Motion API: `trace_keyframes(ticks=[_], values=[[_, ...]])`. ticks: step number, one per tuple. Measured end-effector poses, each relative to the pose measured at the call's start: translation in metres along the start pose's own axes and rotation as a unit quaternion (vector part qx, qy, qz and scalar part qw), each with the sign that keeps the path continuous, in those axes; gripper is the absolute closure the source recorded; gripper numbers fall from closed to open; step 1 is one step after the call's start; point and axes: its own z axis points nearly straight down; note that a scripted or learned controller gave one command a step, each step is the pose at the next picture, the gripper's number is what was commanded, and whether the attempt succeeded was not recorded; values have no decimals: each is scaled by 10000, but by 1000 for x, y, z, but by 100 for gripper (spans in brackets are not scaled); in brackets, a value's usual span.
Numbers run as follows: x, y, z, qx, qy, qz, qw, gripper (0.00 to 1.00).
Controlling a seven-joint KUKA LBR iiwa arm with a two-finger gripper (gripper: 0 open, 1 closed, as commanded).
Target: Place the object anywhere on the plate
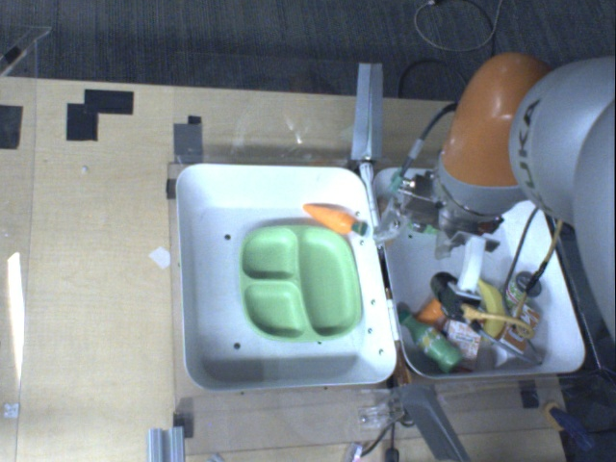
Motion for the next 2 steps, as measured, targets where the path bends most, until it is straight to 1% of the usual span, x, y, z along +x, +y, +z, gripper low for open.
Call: trace_keyframes(ticks=[1, 2], values=[[1, 1, -10, -9, 5, -43, 10000, 100], [1, 1, -10, -9, 4, -43, 10000, 0]])
